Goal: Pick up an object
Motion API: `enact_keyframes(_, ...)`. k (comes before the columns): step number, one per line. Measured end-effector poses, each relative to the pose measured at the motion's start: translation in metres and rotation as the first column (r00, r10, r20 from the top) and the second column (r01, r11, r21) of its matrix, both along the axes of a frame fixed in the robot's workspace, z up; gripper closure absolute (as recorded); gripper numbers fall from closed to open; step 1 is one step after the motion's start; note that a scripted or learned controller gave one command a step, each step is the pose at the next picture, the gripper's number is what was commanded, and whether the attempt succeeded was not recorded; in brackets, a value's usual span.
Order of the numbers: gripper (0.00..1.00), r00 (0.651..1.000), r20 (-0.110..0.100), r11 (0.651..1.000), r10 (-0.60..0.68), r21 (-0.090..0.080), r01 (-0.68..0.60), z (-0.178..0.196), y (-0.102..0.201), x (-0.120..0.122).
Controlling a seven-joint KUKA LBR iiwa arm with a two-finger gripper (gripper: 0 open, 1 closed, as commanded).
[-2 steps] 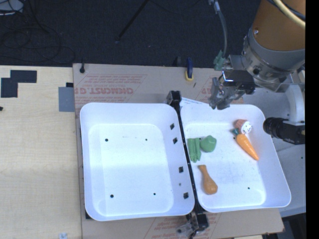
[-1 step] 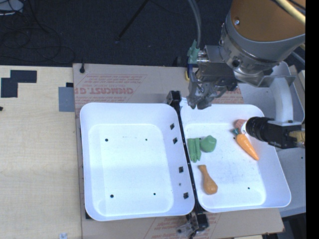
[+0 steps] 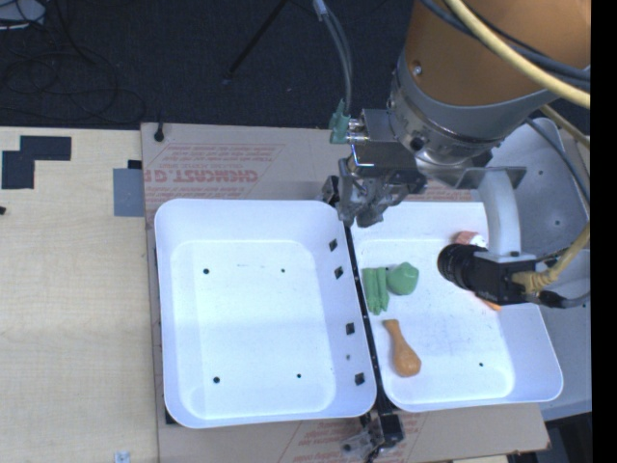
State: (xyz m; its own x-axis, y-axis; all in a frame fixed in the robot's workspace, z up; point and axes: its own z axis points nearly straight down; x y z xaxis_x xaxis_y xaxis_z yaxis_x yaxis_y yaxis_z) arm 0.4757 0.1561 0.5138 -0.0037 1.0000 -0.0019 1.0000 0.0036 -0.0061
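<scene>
Probably a robotics lab: paired white bins (image 3: pixel 251 326), trailing cables (image 3: pixel 339 51).

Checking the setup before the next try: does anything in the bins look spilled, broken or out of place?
Nothing stands out. The green object and the tan gourd-shaped piece lie flat inside the right bin, apart from each other. The end effector hangs over the bins' shared edge, touching neither item.

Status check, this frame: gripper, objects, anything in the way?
Gripper above the divider's far end. Green toy and tan pear-shaped piece lie in right bin, apart from gripper. Nothing blocking them.
</scene>
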Motion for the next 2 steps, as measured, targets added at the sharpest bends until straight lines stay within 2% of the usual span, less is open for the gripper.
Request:
enact_keyframes(1,1.00,1.000,0.002,1.000,0.002,0.001,-0.002,-0.002,0.047,0.000)
enact_keyframes(2,1.00,1.000,0.005,1.000,-0.008,-0.001,0.008,0.020,0.010,0.076)
